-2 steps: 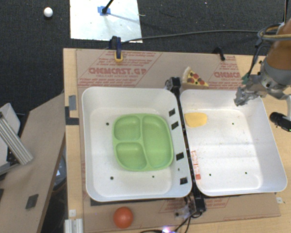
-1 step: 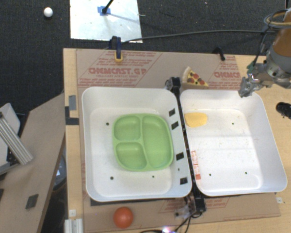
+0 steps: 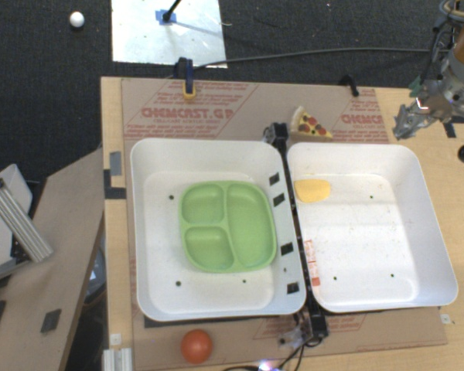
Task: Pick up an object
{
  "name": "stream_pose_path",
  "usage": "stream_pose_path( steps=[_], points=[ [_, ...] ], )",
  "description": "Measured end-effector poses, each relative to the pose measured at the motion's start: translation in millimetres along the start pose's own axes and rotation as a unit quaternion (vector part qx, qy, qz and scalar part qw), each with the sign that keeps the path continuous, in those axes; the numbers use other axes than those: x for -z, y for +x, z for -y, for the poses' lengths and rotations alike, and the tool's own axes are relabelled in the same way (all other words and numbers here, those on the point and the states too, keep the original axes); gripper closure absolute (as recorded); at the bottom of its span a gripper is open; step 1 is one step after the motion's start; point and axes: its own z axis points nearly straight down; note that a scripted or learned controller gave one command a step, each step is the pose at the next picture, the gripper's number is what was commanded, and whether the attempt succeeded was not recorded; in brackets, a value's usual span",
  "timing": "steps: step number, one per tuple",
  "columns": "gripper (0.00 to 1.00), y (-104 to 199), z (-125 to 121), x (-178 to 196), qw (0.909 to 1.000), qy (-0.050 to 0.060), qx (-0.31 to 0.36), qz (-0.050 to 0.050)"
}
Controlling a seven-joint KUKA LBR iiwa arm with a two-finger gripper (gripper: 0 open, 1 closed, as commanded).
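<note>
Gripper (image 3: 411,120): you see it beyond the right bin (image 3: 429,207) — I cannot tell its state
Risk: yellow piece (image 3: 312,190) hugs the wall; your fingers may clip it

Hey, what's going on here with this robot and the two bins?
A robot arm is set up to pick up an object, but it isn't touching anything yet. Its gripper hangs above the bench beyond the far right corner of the right bin. That bin holds a yellow piece near its far left corner. The left bin holds a green divided tray. A toy pizza slice and an orange ball lie outside the bins.
</note>
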Motion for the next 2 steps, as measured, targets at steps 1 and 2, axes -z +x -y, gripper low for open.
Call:
stream_pose_path(
  steps=[1, 2],
  points=[
    [1.0, 40, 26, -3, 1.0, 0.004, 0.001, -0.001],
    [1.0, 93, 42, -18, 1.0, 0.005, 0.001, -0.002]
  ],
)
